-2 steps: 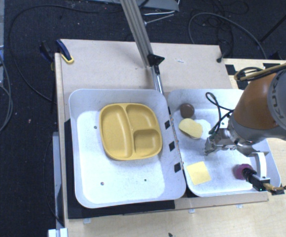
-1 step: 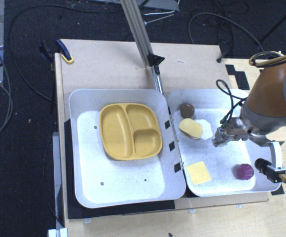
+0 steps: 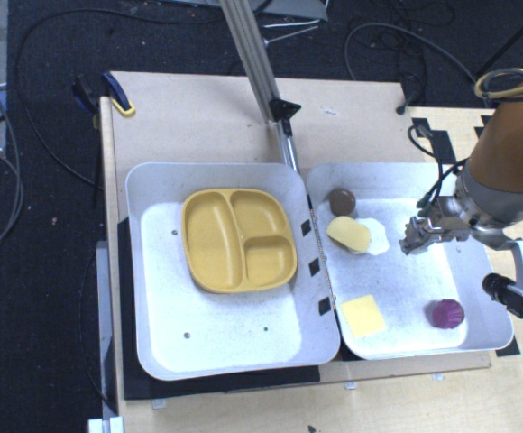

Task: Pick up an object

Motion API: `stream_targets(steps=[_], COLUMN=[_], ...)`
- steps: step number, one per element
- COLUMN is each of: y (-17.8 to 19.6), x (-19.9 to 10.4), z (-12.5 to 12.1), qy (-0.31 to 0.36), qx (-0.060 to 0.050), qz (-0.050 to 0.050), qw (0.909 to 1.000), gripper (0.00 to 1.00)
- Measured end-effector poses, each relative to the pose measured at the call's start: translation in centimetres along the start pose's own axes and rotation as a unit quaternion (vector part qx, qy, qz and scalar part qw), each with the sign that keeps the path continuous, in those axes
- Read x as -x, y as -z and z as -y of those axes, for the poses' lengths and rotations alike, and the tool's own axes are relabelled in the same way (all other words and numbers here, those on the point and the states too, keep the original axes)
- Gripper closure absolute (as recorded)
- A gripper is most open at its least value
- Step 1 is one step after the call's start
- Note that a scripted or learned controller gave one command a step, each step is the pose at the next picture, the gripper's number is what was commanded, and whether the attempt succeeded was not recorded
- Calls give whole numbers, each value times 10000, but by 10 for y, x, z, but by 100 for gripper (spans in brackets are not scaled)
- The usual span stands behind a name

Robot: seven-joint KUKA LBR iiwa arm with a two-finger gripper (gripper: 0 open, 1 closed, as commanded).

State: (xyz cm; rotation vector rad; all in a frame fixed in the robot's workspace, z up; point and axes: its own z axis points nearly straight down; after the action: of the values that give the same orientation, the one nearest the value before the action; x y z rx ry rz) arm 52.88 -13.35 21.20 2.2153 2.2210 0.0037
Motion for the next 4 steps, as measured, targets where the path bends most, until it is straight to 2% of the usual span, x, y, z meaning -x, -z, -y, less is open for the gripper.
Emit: stream_targets(steps=[1,3,4], y=[-1,-2,14], x=[0,-105,-153], z=[0,-37,-59], qy=[-2,28,24], qx=[-22,-17,-7], qz=[-7,-12,-11], qw=[10000,10000,10000], gripper=[100,100,100])
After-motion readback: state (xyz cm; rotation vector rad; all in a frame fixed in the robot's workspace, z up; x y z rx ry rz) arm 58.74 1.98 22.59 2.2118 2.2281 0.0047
